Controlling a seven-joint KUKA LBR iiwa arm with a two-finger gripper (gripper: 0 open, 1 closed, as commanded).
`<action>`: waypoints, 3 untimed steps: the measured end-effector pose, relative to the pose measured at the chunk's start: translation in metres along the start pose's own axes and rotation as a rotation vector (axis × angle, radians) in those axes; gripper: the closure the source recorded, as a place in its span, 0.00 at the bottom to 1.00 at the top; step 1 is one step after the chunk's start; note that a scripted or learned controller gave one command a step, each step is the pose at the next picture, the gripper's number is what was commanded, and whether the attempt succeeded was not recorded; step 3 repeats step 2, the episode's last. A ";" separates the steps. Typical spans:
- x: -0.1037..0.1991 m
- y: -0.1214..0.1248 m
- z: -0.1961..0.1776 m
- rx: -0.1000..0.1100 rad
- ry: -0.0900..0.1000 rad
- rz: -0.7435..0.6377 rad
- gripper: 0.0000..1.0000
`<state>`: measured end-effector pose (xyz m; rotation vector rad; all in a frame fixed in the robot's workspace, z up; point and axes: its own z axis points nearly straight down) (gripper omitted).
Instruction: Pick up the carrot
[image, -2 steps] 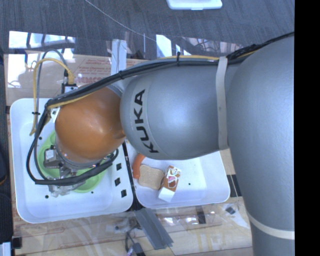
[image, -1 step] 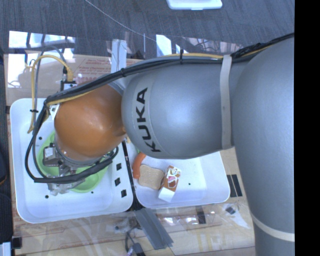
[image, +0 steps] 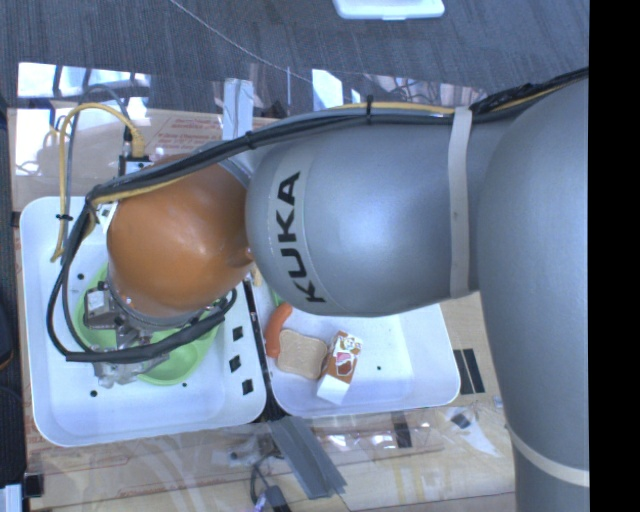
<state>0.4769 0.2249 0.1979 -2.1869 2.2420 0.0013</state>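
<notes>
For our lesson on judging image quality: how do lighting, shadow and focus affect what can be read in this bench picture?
Camera view: bright, even light whitens the two bins, left bin and right bin; the arm looms close, soft-edged and glossy, shading the green bowl beneath it; the carrot, bread slice and small carton are small but legible; the gripper sits in shadow, its details murky.

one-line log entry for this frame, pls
arm: over left bin | gripper: above green bowl | carrot: right bin, by bread | grasp: none seen
</notes>
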 end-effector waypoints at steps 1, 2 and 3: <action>-0.003 0.000 -0.010 0.003 -0.003 -0.006 1.00; -0.007 0.000 -0.021 0.006 -0.006 -0.012 1.00; -0.007 0.000 -0.021 0.006 -0.006 -0.012 1.00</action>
